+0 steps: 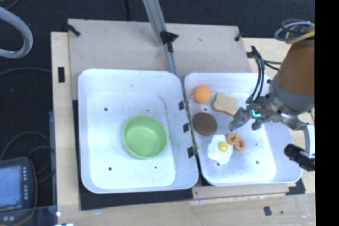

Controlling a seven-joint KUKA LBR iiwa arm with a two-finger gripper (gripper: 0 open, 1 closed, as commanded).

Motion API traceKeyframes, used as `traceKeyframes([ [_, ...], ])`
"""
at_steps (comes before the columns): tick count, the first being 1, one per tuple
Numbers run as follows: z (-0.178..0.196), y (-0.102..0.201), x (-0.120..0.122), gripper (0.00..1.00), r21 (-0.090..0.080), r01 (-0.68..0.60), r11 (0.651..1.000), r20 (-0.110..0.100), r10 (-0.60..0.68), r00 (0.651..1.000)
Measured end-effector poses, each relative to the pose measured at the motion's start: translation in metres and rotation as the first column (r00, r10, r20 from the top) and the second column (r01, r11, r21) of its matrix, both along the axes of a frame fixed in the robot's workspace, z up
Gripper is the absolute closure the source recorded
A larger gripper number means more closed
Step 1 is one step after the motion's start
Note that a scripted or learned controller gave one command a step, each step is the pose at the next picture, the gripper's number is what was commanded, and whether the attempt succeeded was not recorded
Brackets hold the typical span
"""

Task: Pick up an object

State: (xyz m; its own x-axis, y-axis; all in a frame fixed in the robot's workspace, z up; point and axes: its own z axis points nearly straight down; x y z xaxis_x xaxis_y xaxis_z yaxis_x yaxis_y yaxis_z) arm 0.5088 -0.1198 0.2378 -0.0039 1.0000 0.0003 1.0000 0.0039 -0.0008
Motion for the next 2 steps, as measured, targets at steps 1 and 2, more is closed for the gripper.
traceKeyframes([
  [1, 0.0, 0.0, 0.0, 0.0, 0.0, 0.0, 1.0, 0.001, 0.0, 1.0],
  [2, -0.064, 0.002, 0.001, 0.0, -0.001, 0.002, 1.0, -0.006, -0.002, 1.0],
])
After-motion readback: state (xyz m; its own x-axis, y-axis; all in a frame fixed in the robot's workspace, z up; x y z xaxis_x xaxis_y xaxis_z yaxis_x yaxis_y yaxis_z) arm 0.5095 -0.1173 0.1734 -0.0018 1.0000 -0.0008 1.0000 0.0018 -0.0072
